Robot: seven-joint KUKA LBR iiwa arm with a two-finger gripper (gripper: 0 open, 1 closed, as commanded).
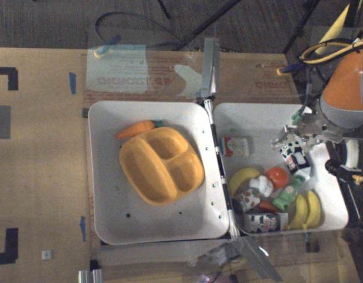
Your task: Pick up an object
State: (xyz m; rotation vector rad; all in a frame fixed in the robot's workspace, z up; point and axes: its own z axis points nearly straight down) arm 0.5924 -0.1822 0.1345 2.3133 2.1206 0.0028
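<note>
The arm (342, 90) comes in from the right and its orange band and grey wrist cover the far right corner of the right bin (252, 114), so the wall there is hidden. Under the wrist sits the gripper (294, 139), but it is small and mixed with metal parts and a black-and-white pattern, and I cannot tell its state. Just below it, touching or almost touching, there is a small carton with black and white cow spots (294, 155); whether it is held is not clear. The other things lie nearer to the front of this bin, a little apart from the gripper: a red ball-like object (278, 176), a white and red small bottle (257, 187), a green bottle (287, 197), a yellow banana (243, 178) on the left, two more bananas (307, 210) at the front right corner, and a flat carton (265, 221) against the front wall. A small white packet with red print (236, 147) lies alone near the left wall. In the left bin (105, 175) a yellow divided plate (161, 164) lies, and an orange carrot (136, 128) touches its far edge.
</note>
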